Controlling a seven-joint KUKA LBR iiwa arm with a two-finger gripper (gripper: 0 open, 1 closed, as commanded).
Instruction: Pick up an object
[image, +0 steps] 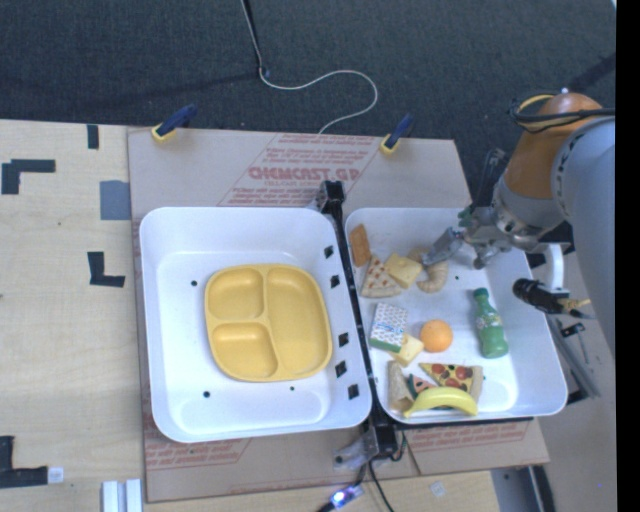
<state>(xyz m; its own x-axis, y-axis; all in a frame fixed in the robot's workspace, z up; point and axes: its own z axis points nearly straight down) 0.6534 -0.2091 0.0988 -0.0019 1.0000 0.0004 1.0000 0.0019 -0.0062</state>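
My gripper (459, 254) hangs over the back of the right bin (535, 385), open, with nothing between its fingers. Its left finger (438, 250) ends just above a beige food piece (432, 281) and beside a yellow cheese block (404, 268). Near them lie a cracker wedge (377, 279) and an orange-brown stick (358, 243). Further forward are a green bottle (489, 323), an orange (436, 336), a white-green packet (389, 324), a small yellow cube (409, 349), a pizza slice (453, 376) and a banana (441, 402).
The left bin (170, 250) holds a yellow divided plate (268, 322). A black divider (345, 290) runs between the bins. The grey arm with its orange band (540, 150) comes in from the right above the right bin's far corner.
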